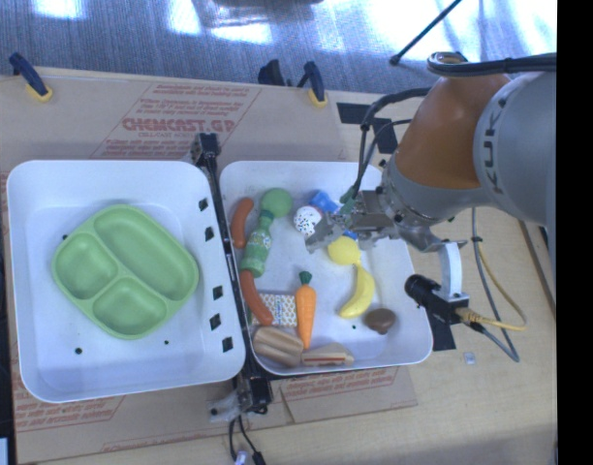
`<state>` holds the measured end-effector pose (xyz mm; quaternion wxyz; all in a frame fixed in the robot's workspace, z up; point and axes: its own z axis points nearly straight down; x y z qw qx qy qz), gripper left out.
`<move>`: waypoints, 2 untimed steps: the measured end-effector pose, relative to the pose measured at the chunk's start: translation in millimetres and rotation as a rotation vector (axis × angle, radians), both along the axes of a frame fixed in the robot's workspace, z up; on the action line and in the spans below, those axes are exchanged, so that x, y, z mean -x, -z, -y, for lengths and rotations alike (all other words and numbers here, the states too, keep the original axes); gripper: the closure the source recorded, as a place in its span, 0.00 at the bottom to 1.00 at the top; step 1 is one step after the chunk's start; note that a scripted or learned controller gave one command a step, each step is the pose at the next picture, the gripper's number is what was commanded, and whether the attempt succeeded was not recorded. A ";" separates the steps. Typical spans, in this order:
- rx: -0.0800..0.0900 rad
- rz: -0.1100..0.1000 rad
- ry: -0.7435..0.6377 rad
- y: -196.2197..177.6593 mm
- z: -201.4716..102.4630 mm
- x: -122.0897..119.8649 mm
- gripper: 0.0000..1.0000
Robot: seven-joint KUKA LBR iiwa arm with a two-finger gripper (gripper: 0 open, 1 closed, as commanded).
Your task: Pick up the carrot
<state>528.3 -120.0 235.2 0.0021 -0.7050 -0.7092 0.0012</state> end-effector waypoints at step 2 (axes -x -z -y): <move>0.000 -0.001 0.022 133.3 26.9 39.7 1.00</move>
